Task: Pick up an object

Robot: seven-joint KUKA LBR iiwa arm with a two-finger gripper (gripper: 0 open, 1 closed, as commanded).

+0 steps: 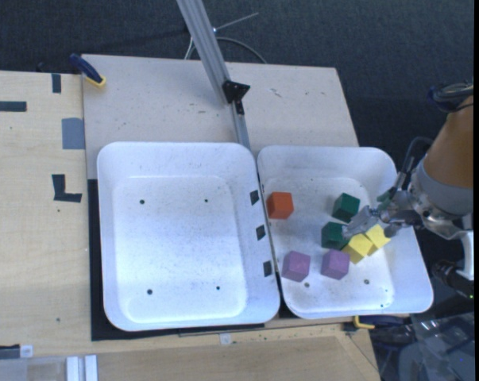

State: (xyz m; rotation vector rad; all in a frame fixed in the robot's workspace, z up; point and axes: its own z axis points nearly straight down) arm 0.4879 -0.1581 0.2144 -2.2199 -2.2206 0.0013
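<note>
Cubes are the pickings: small blocks in the right bin [382,162], probably light, stiff foam or wood, with flat faces that two fingers can pinch squarely across opposite sides without much risk of crushing or slipping. Nearest the camera lie two purple cubes, the left purple cube [295,265] and the right purple cube [334,263], well apart from each other and free on all sides, so either looks an easy take. Just behind and to the right sit two yellow cubes [367,242], touching one another, with the lower green cube [333,234] just beside them. That crowding leaves little room to slip a finger in. The tool [372,222] hangs over this cluster, its tips near the yellow pair and the green one, but whether it is spread or clenched I cannot tell, and nothing can be seen pinched in it. Farther back stands the upper green cube [346,206], and to the left the orange cube [280,205], alone in open floor. The left bin [175,153] lies beside on the tabletop [168,94]
</note>
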